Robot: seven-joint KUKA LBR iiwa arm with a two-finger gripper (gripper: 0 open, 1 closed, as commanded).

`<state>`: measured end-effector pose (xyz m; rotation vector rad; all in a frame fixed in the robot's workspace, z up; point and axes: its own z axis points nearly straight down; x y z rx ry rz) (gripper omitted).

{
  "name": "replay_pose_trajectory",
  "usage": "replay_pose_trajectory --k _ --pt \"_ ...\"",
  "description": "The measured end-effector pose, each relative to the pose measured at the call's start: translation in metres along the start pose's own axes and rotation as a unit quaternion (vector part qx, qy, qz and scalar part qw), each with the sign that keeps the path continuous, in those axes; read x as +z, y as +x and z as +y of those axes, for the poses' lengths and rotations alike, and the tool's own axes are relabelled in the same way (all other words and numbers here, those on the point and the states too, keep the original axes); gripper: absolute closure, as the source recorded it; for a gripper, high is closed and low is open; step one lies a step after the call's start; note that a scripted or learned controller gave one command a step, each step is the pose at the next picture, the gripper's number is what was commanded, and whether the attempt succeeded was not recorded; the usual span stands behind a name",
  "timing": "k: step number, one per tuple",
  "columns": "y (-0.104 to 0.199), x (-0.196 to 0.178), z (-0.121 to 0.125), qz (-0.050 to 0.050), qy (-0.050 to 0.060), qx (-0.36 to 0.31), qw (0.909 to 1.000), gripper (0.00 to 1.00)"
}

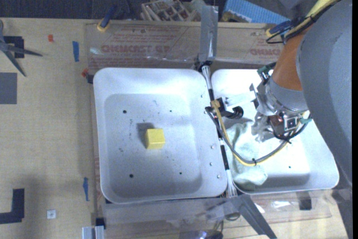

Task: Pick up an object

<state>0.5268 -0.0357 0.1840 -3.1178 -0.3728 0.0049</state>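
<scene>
At far left we see the wooden bench (pixel 45 137), bearing small blue tape marks. Next comes the left bin (pixel 106 92), a shallow white tray whose floor carries scattered dark specks; a small yellow block (pixel 155 138) rests near the middle of that floor, lying flat and well apart from every wall. Along the divider between the trays we note a yellow cable (pixel 246 159) looping down into the right bin (pixel 319 173). A pale, crumpled, cloth-like object (pixel 249 176) lies at this bin's near left corner. Above the right bin we find the gripper (pixel 267 130), hanging beneath the grey arm (pixel 330 64) with its orange band (pixel 288 67). We cannot tell how far it is parted, nor whether it has hold of anything.
</scene>
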Motion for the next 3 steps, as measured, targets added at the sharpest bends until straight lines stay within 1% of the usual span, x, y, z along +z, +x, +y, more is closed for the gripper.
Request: replay_pose_trajectory --k 2,3 --pt "0.0008 -0.0182 -0.0014 -0.003 0.001 -0.003 1.0 1.0" --pt "0.0008 -0.0181 -0.0015 -0.003 0.001 -0.002 1.0 0.0"
